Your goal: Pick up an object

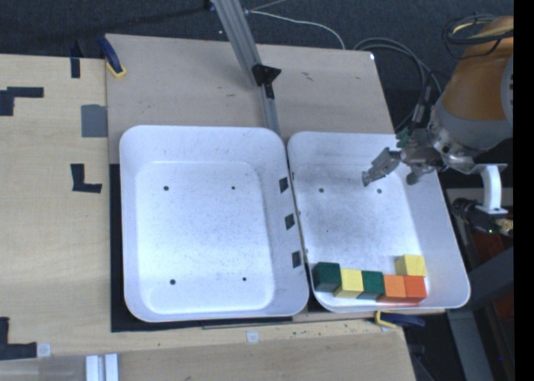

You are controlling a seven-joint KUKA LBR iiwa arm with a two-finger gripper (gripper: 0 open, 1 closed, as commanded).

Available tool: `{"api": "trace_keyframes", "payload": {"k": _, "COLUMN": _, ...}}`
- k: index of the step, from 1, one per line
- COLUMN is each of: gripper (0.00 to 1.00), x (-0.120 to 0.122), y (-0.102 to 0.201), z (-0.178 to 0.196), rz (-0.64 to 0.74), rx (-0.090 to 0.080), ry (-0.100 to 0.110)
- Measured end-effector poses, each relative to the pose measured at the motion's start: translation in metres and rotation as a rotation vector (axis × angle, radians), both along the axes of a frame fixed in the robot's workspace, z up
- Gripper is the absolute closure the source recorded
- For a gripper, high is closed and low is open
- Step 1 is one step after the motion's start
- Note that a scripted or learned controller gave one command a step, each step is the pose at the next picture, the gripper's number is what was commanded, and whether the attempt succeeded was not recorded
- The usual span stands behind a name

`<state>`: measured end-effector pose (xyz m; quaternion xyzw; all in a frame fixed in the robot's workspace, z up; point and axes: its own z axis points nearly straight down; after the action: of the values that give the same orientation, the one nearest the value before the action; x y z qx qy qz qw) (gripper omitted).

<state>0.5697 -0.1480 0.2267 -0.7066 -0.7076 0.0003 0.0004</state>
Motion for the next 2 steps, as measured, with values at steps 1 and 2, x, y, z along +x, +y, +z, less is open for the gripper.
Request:
{"api": "trace_keyframes", "payload": {"k": 1, "gripper": 0.00, "x": -0.0700, "y": 0.0368, "z": -0.1267, "rz": -0.001, "rx": 0.003, "ry": 0.012}}
{"api": "trace_keyframes", "payload": {"k": 2, "gripper": 0.00, "x": -0.0630, "y": 0.0408, "z": -0.1329, "rz": 0.000, "rx": 0.001, "ry": 0.004}}
